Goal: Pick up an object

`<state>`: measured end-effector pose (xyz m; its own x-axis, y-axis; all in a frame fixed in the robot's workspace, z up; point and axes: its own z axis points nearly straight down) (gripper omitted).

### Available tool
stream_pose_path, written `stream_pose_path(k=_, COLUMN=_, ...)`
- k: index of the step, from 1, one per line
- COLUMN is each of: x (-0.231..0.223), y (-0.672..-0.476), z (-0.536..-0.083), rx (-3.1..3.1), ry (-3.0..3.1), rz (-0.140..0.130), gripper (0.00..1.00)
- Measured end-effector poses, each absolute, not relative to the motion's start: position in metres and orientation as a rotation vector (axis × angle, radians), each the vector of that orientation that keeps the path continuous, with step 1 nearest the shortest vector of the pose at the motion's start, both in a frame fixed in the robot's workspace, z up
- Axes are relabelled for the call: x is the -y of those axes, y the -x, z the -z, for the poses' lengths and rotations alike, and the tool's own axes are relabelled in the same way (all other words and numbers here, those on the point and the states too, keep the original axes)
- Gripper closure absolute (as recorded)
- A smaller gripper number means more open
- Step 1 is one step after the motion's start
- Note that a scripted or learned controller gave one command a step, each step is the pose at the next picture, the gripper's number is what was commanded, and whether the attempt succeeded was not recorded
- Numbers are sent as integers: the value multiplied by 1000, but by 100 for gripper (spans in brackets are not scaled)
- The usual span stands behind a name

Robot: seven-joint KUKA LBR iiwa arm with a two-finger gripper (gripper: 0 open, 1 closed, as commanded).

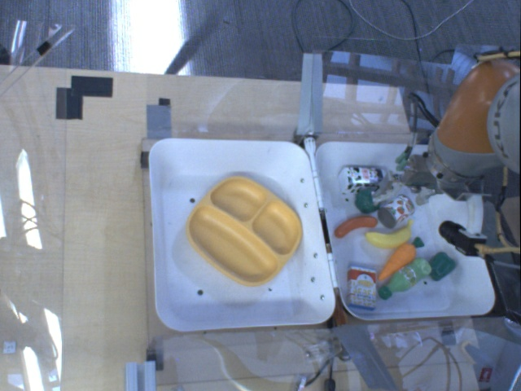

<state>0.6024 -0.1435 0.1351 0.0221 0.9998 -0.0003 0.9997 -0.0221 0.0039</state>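
The right bin (476,304) holds several toy foods. A small grey can with a red label (396,211) lies near the bin's middle. Just above and right of it is my gripper (409,182), low over the bin's far part and close to the can. A black-and-white can (361,176) lies to the gripper's left, with a dark green piece (365,199) below it. Nearer the front lie a red sausage (356,226), a yellow banana (388,237), an orange carrot (397,260), a green bottle (405,277), a green block (441,265) and a small carton (363,287).
The left bin (171,300) carries a yellow divided plate (244,229) in its middle. A ridge (320,218) separates the two bins. The arm's grey body and orange band (476,108) hang over the right bin's far right corner. Cables lie behind the bins.
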Motion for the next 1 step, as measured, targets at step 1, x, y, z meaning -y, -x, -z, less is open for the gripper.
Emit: stream_pose_path(k=1, x=178, y=-574, z=-89, rx=-2237, ry=-2191, rz=-8, gripper=0)
